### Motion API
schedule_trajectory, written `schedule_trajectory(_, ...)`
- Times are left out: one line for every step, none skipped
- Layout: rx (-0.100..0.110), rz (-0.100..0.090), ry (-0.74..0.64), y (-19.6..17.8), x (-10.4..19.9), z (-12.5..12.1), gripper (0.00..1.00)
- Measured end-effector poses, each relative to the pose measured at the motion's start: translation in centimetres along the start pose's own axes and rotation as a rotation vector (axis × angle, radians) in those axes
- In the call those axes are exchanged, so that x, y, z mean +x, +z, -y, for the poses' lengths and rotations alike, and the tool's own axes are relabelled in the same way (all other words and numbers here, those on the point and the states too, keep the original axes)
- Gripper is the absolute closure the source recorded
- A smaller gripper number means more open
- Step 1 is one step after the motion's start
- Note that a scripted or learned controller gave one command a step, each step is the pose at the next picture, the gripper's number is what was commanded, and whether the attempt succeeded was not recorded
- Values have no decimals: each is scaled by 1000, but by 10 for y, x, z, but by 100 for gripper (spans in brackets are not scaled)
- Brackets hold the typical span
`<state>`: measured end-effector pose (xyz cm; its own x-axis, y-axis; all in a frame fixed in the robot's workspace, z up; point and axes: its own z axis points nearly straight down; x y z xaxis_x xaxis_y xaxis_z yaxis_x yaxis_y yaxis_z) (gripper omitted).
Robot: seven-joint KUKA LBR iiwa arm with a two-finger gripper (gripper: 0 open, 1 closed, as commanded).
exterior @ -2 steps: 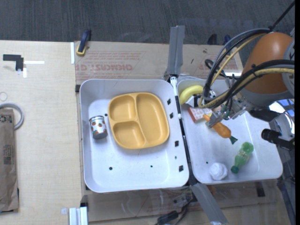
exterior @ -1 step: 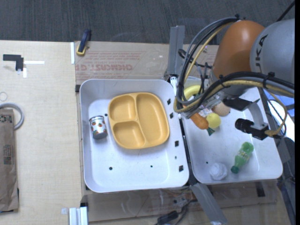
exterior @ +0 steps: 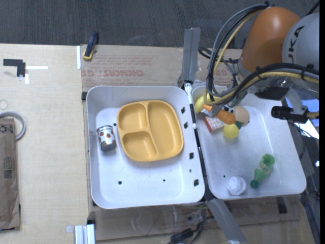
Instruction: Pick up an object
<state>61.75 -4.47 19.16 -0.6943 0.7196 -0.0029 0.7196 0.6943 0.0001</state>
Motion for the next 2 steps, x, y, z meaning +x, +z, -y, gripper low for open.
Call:
schedule_trajectory(1, -1, -76, 0, 0, 11, 100)
schedule_trajectory(0, 2, -74, -9, -2, 11, 100)
